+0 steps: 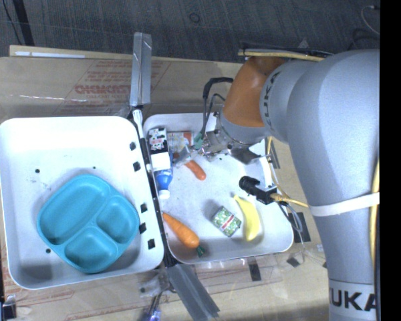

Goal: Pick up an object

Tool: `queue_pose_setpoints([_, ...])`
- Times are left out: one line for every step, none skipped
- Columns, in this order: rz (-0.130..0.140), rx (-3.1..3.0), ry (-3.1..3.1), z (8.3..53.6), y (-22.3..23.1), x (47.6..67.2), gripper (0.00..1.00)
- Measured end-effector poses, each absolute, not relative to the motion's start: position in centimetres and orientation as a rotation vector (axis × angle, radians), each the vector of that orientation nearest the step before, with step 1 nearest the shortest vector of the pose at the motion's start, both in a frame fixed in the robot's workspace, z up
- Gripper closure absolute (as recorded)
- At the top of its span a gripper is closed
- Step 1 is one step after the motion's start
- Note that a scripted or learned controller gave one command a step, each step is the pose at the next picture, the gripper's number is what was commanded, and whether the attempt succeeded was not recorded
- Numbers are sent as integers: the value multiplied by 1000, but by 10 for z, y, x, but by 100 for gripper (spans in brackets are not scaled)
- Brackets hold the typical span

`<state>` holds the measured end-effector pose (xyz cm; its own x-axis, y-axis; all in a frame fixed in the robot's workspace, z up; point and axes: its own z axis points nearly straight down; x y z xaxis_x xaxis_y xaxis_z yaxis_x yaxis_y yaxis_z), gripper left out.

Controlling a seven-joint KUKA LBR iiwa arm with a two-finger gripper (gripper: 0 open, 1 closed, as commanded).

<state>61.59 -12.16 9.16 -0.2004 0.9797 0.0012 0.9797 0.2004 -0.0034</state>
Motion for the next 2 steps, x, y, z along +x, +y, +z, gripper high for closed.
queue_pose_setpoints([4, -1980, -2434, 102, -122, 616, 100])
queue_pose_setpoints([0, -1943, -2468, 256, -48, 603, 100])
